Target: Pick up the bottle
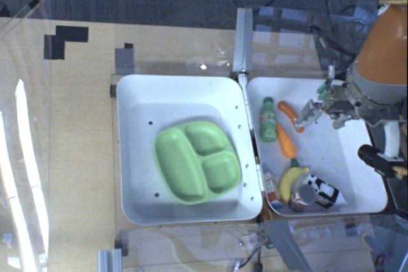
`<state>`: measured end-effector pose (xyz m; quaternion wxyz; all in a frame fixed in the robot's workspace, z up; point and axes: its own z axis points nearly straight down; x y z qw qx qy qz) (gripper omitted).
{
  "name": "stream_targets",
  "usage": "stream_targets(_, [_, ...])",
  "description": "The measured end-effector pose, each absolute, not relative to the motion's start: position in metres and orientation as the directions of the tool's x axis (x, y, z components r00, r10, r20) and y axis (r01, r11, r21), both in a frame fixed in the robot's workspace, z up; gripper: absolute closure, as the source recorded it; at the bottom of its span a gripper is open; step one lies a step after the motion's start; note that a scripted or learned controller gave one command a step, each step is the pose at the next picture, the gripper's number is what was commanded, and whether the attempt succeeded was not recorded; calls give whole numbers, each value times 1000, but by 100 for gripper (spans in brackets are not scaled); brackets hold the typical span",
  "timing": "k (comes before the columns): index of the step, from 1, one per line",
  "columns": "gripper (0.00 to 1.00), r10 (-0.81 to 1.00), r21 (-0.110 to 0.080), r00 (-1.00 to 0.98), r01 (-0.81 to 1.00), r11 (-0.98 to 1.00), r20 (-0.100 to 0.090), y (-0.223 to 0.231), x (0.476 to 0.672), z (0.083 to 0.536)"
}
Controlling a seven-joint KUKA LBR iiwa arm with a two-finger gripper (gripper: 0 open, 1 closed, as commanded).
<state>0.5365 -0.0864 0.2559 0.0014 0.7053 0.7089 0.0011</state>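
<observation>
The bottle (267, 119), green with a green cap, lies in the right bin (357, 200) near its left wall, in the upper part. Just to its right lie a red sausage-like piece (288, 113) and, below that, a carrot (286, 142). Toward the bin's lower left sit a banana (292, 179) and a black-and-white item (317, 193), touching. The jaws (308, 115) hang over the bin to the right of the bottle, apart from it, close to the red piece; they stand open with nothing between them. The left bin (134, 137) on the desk (57, 169) holds a green divided plate (196, 161).
</observation>
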Motion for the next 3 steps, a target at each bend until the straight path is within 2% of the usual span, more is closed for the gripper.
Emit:
stream_targets(1, [0,996,3,-86,996,86,0,-32,606,184])
stream_targets(2, [0,972,7,-237,972,237,-2,-58,626,187])
stream_targets(3, [0,981,7,-193,981,193,-2,-113,651,89])
